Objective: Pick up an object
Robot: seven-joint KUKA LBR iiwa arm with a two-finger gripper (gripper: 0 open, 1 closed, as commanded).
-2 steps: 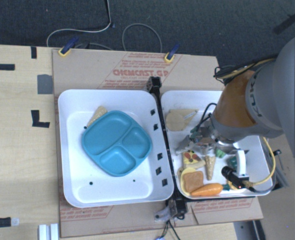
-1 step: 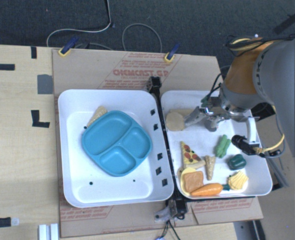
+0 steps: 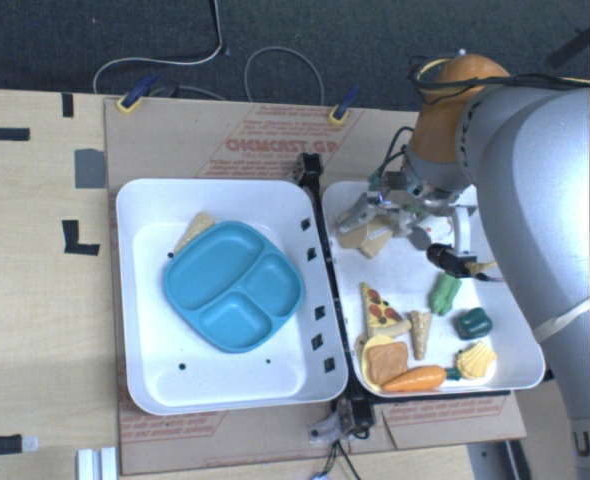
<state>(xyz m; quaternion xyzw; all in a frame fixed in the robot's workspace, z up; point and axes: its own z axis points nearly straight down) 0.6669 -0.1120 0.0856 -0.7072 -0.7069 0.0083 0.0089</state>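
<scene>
My gripper [image 3: 383,226] hangs low over the far left part of the right bin [image 3: 520,313]. It is open, one finger to each side of a tan block [image 3: 370,239] that lies on the bin floor. Nothing is lifted. Nearer the front of the same bin lie a pizza slice [image 3: 379,309], a toast piece [image 3: 385,359], a carrot [image 3: 413,378], a small cone [image 3: 419,332], a green pickle [image 3: 444,293], a dark green piece [image 3: 472,322] and a yellow ridged piece [image 3: 478,360].
The left bin [image 3: 145,368] holds a blue divided plate [image 3: 235,286] with a tan piece [image 3: 195,231] tucked under its far edge. A black divider [image 3: 320,268] runs between the bins. The grey arm [image 3: 535,188] covers the right bin's far right side.
</scene>
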